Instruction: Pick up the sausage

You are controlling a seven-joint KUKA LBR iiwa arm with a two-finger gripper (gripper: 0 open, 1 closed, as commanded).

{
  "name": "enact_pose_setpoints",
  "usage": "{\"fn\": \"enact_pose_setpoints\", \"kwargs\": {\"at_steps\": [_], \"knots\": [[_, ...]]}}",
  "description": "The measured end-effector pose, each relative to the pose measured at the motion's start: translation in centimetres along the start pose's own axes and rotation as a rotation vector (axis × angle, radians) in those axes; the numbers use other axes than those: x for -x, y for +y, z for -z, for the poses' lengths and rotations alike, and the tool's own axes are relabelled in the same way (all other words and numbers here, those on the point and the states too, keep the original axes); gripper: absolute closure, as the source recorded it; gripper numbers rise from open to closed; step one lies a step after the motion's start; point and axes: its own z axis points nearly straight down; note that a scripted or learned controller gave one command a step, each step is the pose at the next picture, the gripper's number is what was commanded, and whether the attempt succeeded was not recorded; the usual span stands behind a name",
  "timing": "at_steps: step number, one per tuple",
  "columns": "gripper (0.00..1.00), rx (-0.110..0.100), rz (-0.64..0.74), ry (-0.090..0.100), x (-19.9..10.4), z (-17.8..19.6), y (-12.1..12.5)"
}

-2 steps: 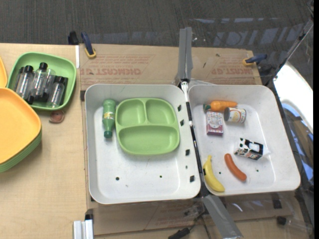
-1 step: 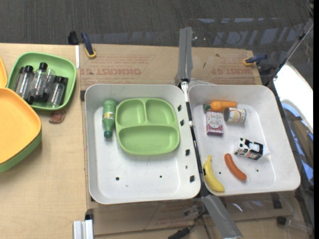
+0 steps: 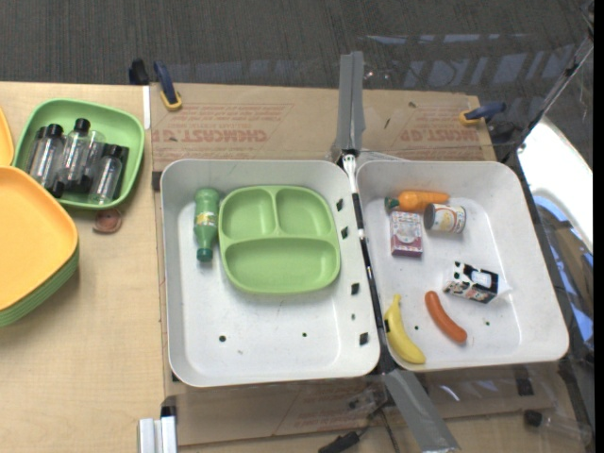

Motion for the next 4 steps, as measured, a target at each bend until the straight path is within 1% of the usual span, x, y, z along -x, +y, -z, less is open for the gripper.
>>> {"fn": "enact_pose_setpoints", "kwargs": {"at_steps": [1,2,3,4], "knots": [[1.0,0.001,0.011,0.002,-0.42,0.05,0.11],[1.0,0.0,-0.017,0.003,-0.51,0.09,0.24],[1.0,0.001,-0.011,0.003,-0.51,0.09,0.24],[1.0,0.0,-0.003,0.0,0.37,0.01,0.11]]}}
